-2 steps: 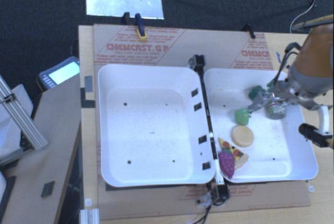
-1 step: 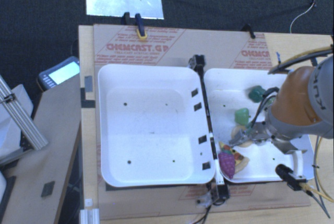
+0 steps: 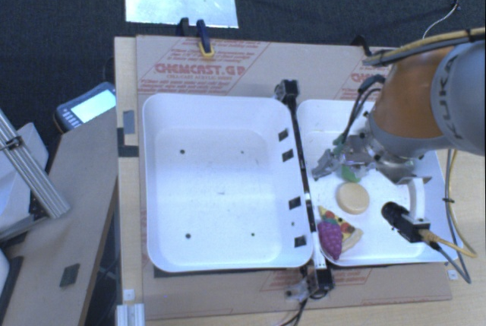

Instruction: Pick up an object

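We are seeing two white bins sitting side by side on the counter (image 3: 190, 58): the left bin (image 3: 220, 180) and the right bin (image 3: 364, 248). In the right bin, a tan round disc (image 3: 353, 198) is lying just below the jaws (image 3: 334, 161), with a purple grape cluster (image 3: 331, 236) and an orange slice-shaped toy (image 3: 348, 229) crowding the near left corner. The arm (image 3: 421, 104) is covering much of that bin. We cannot tell how the jaws are standing.

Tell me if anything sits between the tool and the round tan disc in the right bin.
Nothing visible does. The tool hangs over the right bin, just above-left of the round tan disc, with bare white floor between them. The purple grapes and the pizza slice lie nearer the bin's front edge, beyond the disc.
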`<state>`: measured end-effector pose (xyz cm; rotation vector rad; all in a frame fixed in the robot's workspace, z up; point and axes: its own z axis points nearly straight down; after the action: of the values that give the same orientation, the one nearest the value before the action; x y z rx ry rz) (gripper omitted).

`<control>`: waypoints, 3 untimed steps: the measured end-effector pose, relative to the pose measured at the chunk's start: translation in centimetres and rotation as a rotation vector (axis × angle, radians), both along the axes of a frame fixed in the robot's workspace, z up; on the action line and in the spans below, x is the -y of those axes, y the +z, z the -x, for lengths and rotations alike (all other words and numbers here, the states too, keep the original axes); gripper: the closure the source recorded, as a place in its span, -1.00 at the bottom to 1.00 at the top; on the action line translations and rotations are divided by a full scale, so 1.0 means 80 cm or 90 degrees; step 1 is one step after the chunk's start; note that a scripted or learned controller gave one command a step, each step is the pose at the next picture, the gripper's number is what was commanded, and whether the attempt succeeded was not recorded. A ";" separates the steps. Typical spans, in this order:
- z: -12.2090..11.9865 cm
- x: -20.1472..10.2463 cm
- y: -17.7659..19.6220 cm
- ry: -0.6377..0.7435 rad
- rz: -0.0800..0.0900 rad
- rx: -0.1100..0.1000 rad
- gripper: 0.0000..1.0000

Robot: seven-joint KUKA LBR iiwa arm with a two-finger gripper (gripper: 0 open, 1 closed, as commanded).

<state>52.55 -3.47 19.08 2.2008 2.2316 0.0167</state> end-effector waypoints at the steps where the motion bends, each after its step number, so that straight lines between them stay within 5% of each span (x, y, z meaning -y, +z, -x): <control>1: 0.002 0.008 0.006 -0.006 0.001 -0.005 1.00; 2: 0.030 -0.024 0.178 -0.003 0.000 0.002 1.00; 3: 0.007 -0.087 0.322 -0.003 0.000 0.003 1.00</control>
<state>51.96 3.50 44.81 2.2028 2.2248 0.0219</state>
